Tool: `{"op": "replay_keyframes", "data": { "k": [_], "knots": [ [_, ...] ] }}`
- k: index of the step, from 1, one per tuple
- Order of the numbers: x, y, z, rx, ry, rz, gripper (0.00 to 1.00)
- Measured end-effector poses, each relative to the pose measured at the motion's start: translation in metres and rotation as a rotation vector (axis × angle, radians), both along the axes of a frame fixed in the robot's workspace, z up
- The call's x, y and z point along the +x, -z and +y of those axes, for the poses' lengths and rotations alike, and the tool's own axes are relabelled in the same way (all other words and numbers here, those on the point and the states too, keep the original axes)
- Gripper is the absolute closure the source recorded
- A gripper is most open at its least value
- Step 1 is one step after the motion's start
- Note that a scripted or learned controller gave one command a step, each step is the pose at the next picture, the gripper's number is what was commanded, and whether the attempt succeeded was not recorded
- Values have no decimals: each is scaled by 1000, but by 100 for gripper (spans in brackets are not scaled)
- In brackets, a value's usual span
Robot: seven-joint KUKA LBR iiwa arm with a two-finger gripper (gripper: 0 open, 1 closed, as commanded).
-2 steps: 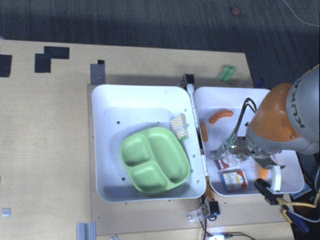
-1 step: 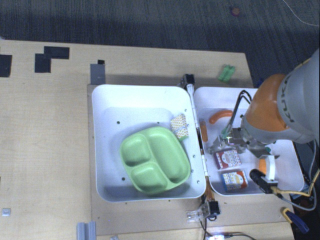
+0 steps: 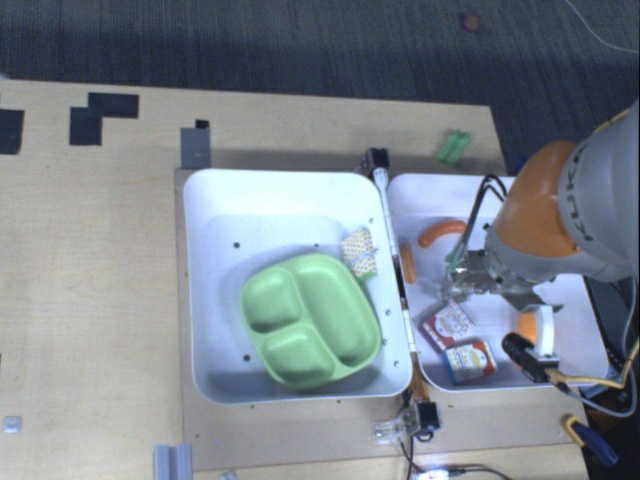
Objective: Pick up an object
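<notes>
Two white bins side by side. Left bin [image 3: 205, 268]: green divided tray [image 3: 310, 318], patterned packet [image 3: 360, 252] touching its far right edge. Right bin [image 3: 425, 193]: orange sausage-shaped item [image 3: 440, 233] far, gripper [image 3: 462, 280] low over the middle, red-white packet [image 3: 450, 323] just near of it, second packet [image 3: 468, 360] nearer. Finger opening: cannot tell.

A pale wooden bench [image 3: 90, 298] fills most of what I see, its surface evenly lit and marked with a few black tape patches [image 3: 100, 116] near its far left edge. Beyond the bench lies a dark grey carpet floor [image 3: 280, 28], ribbed in fine lines, with a thin light cable [image 3: 575, 13] trailing across it at the far right. A small green object [image 3: 453, 146] rests on the bench's far right corner
</notes>
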State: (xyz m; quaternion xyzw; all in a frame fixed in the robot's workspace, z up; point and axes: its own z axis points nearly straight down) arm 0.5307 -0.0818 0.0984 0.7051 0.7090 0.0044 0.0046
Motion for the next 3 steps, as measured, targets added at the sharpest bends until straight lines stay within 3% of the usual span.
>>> {"op": "replay_keyframes", "data": {
  "k": [1, 2, 3],
  "knots": [
    [0, 0, 0, 0, 0, 0, 0],
    [1, -10, 1, 1, -3, -3, 100],
    [1, -10, 1, 1, -3, -2, 0]
  ]
}}
